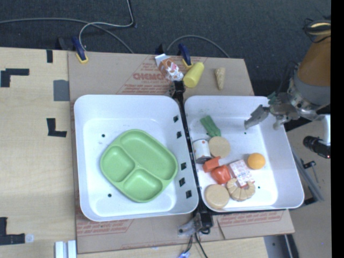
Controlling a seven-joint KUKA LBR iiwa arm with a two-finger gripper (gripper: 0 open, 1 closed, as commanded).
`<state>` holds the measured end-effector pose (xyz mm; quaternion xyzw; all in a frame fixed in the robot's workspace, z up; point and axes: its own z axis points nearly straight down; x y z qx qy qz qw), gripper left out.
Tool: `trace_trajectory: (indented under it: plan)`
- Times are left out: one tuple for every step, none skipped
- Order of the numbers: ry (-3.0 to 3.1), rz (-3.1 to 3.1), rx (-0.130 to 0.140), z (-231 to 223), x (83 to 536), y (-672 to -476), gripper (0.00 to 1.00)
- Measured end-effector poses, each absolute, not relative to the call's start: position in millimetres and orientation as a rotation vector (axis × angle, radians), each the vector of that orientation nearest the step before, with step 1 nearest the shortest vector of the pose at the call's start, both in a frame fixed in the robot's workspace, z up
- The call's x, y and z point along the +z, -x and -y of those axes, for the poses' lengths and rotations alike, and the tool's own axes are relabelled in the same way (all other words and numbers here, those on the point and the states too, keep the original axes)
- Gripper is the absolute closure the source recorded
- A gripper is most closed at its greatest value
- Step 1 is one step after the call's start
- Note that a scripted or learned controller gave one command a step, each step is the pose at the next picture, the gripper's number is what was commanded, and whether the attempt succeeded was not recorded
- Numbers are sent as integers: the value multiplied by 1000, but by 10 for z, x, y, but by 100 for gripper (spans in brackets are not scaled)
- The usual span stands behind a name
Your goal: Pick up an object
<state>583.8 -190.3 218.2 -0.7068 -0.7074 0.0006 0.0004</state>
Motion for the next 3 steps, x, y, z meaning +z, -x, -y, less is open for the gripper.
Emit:
trace_trajectory:
  plan:
    - [2220,2222,1,1323,935,-5601,0]
    - [2232,2227,5,1147,866,-6102,0]
    - [2235,2227,7,1100,867,-6476,0]
